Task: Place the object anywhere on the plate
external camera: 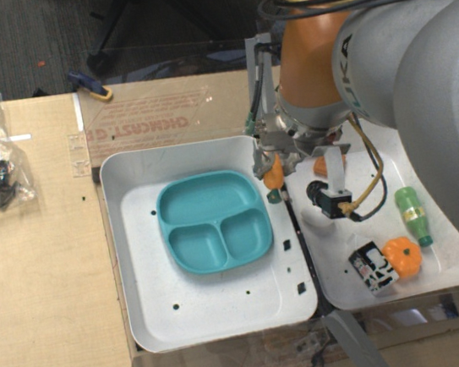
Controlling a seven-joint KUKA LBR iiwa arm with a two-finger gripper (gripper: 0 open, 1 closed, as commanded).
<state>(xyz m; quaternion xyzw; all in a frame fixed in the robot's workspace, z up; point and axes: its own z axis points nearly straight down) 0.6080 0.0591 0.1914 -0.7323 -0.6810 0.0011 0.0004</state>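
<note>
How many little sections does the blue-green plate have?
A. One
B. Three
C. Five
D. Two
B: the teal plastic divided plate in the left white bin shows one long section across its top and two smaller ones side by side below it.

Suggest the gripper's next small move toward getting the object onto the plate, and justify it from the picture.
Probably a short shift left. The gripper hangs near the seam between the bins with a small orange object at its tip; whether it is truly gripped is unclear. The teal plate lies just left of it.
</note>
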